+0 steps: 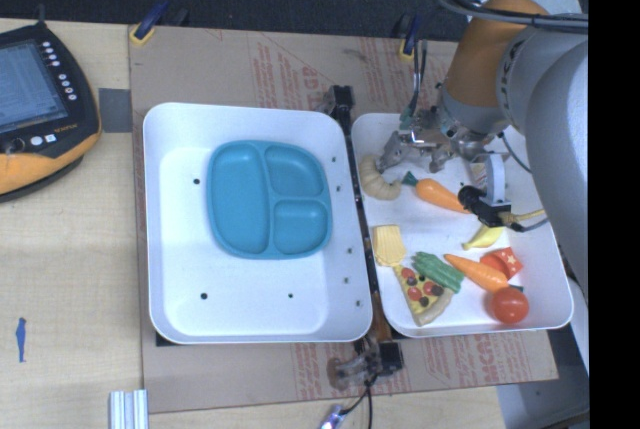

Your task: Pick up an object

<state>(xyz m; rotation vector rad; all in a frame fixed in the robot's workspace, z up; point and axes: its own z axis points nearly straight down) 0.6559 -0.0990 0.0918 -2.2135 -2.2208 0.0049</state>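
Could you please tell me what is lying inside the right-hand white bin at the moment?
The right bin holds toy food: pizza slice, tomato, carrot, cheese. The gripper covers its far corner.

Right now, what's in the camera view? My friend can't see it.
A robot gripper hangs over the right bin of toy food: carrots, pizza slice, tomato. The left bin holds a blue divided plate.

We look down from one fixed camera above the bench, tilted at a slant, far enough off to take in both white bins: the left bin (165,217) and the right bin (545,312). The arm (545,107) enters from our right; dark floor runs along the top.
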